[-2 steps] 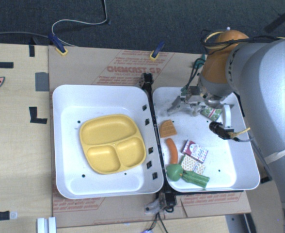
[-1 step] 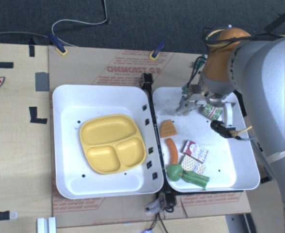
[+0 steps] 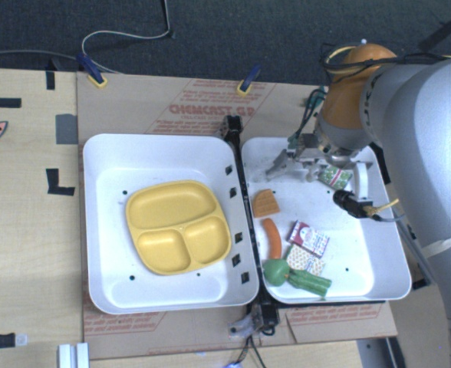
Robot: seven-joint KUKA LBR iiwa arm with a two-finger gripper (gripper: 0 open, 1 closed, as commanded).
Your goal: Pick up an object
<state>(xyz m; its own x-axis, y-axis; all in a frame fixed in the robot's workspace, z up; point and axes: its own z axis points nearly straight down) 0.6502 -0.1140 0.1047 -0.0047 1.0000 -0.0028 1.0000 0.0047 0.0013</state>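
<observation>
Gripper (image 3: 291, 159) hangs over the right bin's (image 3: 379, 278) far left part, fingers spread, holding nothing. Nearest candidates: wafer (image 3: 265, 202) and sausage (image 3: 272, 238) just nearer. Both look light, rigid toy pieces; the sausage is likely slippery, best pinched across its middle.

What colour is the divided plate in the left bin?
Yellow, seen in the camera view: plate.
</observation>
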